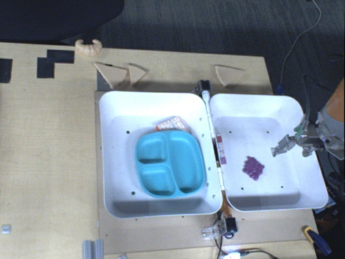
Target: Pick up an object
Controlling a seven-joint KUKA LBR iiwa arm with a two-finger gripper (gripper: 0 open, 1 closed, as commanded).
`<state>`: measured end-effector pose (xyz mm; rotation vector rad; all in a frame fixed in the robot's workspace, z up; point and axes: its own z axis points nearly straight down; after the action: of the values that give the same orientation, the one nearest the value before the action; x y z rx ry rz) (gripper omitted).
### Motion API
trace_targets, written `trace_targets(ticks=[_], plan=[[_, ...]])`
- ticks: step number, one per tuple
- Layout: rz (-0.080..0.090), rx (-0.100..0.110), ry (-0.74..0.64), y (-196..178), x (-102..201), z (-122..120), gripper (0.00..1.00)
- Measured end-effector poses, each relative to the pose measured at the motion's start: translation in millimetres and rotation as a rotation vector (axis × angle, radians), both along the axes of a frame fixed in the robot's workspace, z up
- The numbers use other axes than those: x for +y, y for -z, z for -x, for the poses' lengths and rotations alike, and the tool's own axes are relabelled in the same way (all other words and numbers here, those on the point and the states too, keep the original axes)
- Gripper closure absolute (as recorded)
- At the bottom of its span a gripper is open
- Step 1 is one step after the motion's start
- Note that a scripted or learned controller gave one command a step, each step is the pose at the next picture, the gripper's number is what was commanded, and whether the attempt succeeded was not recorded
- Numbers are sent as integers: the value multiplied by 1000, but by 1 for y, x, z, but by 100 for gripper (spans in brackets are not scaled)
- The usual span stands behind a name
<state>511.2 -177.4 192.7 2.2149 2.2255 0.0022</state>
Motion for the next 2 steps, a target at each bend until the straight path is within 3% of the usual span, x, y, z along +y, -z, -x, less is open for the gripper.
trace_targets(ticks=[1, 2], plan=[[-1, 2, 2, 77, 28, 15, 0], [0, -4, 1, 65, 28, 13, 100]])
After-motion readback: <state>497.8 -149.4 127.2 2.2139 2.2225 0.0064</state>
